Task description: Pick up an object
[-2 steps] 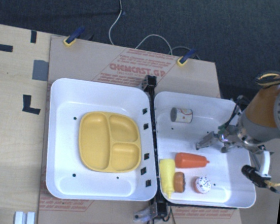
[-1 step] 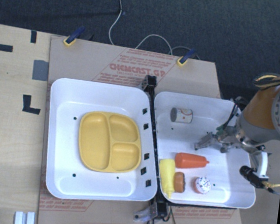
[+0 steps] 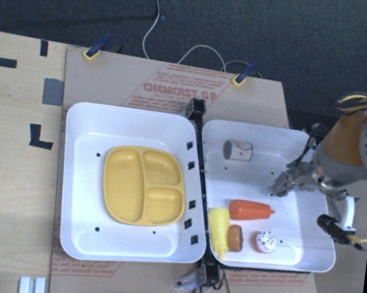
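Bins sit side by side on the desk point(image 3: 8, 153). In the left bin point(image 3: 83, 122) lies a yellow plate point(image 3: 143, 185) with three parts. The right bin point(image 3: 310, 256) holds a yellow bottle point(image 3: 217, 229), a small brown thing point(image 3: 234, 237), an orange carrot point(image 3: 250, 210), a grey cup point(image 3: 238, 150) on its side and a spotted white ball point(image 3: 265, 241). The gripper point(image 3: 281, 187) hangs low near the carrot — holding nothing, and I cannot tell how wide its fingers are.

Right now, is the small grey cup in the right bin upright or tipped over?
Tipped over. The grey cup lies on its side near the right bin's far wall, its round end facing the divider.
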Tool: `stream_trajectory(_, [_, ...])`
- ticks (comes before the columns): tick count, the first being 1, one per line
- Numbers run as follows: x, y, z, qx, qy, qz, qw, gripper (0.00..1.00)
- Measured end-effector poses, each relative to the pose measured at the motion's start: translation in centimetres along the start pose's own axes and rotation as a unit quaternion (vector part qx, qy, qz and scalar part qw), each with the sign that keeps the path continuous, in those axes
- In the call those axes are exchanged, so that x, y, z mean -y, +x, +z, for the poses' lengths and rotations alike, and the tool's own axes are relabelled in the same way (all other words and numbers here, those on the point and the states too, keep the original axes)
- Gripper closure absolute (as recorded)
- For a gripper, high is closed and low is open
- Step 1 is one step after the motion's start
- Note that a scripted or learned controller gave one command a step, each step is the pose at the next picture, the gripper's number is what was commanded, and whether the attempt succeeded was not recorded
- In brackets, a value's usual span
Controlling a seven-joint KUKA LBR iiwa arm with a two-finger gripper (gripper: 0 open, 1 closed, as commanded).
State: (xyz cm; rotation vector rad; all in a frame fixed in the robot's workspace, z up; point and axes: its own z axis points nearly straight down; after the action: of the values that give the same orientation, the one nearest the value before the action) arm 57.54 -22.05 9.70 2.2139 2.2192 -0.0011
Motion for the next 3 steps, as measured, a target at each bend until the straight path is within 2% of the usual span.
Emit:
stream_trajectory(2, [-0.2, 0.3, -11.5, -0.002, 0.0, 0.0, 1.0, 1.0])
stream_trajectory(3, [0.5, 6.4, -12.2, -0.004, 0.003, -0.002, 1.0, 1.0])
